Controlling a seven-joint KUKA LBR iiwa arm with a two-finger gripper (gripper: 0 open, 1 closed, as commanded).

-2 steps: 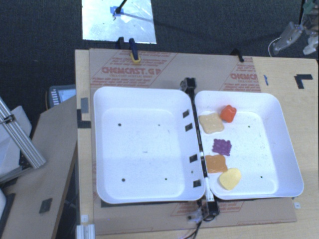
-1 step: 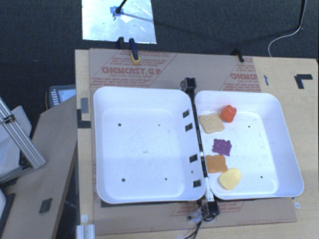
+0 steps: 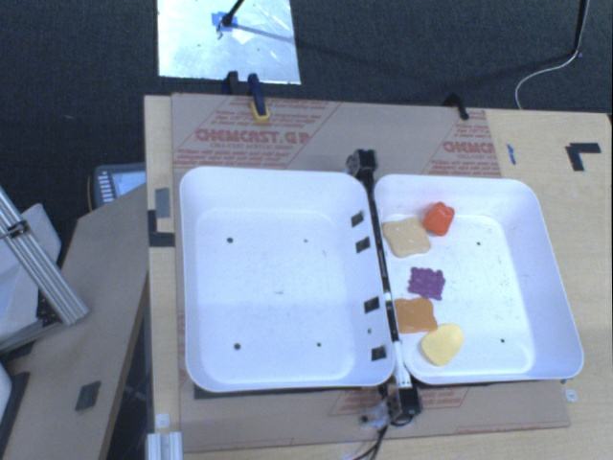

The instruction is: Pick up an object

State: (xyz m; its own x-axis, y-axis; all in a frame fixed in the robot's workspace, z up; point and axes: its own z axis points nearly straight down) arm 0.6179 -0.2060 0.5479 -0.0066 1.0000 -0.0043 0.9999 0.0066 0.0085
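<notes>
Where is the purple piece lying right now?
The purple piece lies in the right bin, near its left wall, between the beige piece above it and the orange square below it in the camera view.

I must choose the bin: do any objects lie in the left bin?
No, all five objects, such as the purple piece, lie in the right bin.

Even overhead light, soft focus, mild bin (image 3: 278, 185) glare

Red lettering "CHEMCAST GP" on the brown protective sheet (image 3: 287, 127) beneath the bins, upper centre of the frame; the mark repeats, partly cut off, at upper right. Smaller red print illegible.
</notes>
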